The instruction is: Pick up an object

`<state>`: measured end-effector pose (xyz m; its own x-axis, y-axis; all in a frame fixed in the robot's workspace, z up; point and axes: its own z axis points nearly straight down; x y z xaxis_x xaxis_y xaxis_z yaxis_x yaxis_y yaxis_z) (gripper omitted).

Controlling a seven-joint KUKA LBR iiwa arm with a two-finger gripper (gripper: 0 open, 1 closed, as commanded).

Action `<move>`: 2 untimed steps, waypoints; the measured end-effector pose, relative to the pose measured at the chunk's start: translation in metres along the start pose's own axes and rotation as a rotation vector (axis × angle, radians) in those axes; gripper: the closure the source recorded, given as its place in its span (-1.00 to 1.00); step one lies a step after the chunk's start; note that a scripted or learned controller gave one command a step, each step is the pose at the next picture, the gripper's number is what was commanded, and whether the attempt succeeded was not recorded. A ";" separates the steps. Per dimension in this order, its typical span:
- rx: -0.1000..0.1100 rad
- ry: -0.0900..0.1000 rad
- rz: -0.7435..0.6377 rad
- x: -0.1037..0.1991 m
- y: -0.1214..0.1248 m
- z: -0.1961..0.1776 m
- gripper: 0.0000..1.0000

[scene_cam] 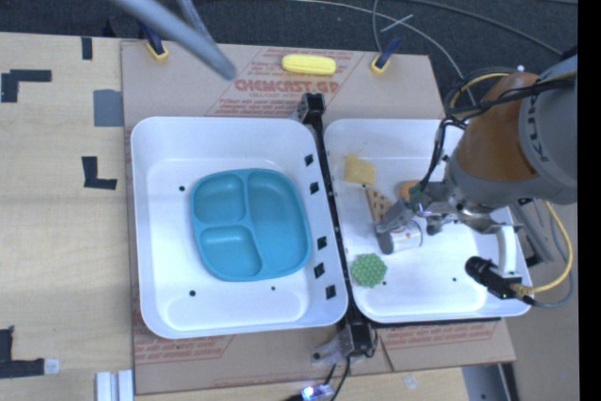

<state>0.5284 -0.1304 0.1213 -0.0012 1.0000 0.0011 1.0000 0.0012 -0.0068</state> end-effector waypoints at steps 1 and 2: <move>-0.006 -0.002 0.000 0.001 0.000 0.038 -1.00; -0.007 -0.001 -0.001 0.001 0.001 0.025 1.00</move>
